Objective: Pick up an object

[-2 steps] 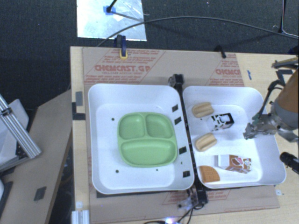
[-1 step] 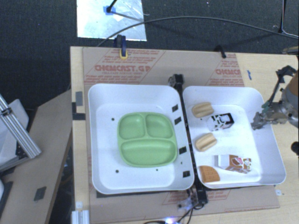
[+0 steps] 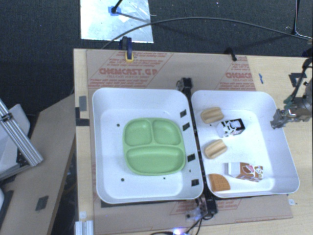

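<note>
The right bin (image 3: 274, 131) holds several small items: a tan bread roll (image 3: 212, 115) at the back, a black-and-white carton (image 3: 231, 127) beside it, a second roll (image 3: 215, 149) in the middle, a brown-and-white carton (image 3: 245, 171) lying near the front, and a round orange waffle (image 3: 219, 182) at the front left corner. My gripper (image 3: 286, 115) hangs at the right edge of the view, over the right bin's right rim, apart from all the items.
The left bin (image 3: 105, 146) holds a green divided plate (image 3: 154, 145). Black clips run along the seam between the bins (image 3: 190, 141). A brown cardboard sheet (image 3: 146, 67) lies under the bins. A shiny foil sheet (image 3: 115, 13) lies on the dark floor behind.
</note>
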Robot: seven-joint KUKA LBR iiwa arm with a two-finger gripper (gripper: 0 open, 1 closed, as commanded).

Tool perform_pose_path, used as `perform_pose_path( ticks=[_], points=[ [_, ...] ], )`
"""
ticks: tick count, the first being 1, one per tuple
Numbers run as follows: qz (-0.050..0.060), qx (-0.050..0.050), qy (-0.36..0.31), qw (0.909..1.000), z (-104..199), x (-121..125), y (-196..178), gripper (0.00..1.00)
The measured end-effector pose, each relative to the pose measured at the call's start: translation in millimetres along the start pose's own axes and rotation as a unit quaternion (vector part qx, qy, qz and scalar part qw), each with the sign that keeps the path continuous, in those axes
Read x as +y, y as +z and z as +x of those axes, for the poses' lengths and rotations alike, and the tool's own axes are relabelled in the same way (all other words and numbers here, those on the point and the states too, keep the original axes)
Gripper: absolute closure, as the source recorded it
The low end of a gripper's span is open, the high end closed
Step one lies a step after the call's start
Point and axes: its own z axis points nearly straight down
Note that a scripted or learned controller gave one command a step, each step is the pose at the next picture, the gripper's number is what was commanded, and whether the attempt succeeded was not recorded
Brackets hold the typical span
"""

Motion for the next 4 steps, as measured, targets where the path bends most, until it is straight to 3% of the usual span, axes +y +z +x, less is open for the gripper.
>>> perform_pose_path(
  ticks=[3, 4],
  points=[
    [0.002, 0.002, -0.002, 1.0, 137, 17, -9, 1.0],
    [0.003, 0.002, -0.002, 1.0, 187, 25, 7, 1.0]
  ],
)
